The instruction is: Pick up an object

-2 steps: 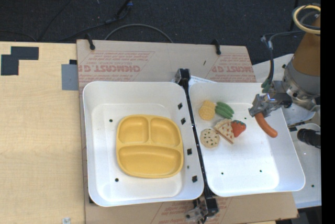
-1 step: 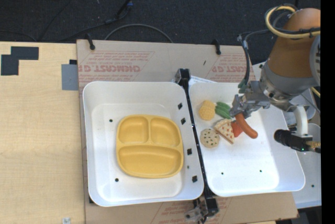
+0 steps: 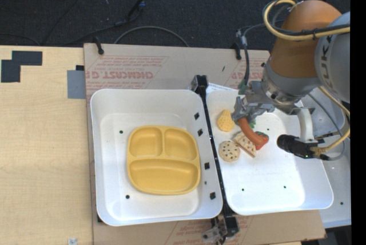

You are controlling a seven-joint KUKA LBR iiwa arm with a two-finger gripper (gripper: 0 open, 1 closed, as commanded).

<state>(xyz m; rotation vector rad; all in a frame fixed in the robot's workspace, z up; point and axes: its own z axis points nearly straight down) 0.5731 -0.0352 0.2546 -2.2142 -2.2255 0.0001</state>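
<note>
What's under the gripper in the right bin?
Under the gripper in the right bin lies an orange-red carrot-like toy, with a toast slice beside it. The toy's upper end is covered by the gripper.

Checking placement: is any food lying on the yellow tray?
No: the yellow tray is bare, the cookie lies in the right bin.

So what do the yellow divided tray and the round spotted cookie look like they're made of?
The yellow tray looks like moulded plastic: even colour, rounded compartments, a soft sheen. The cookie looks like a toy, plastic or rubber; too small to tell which.
</note>
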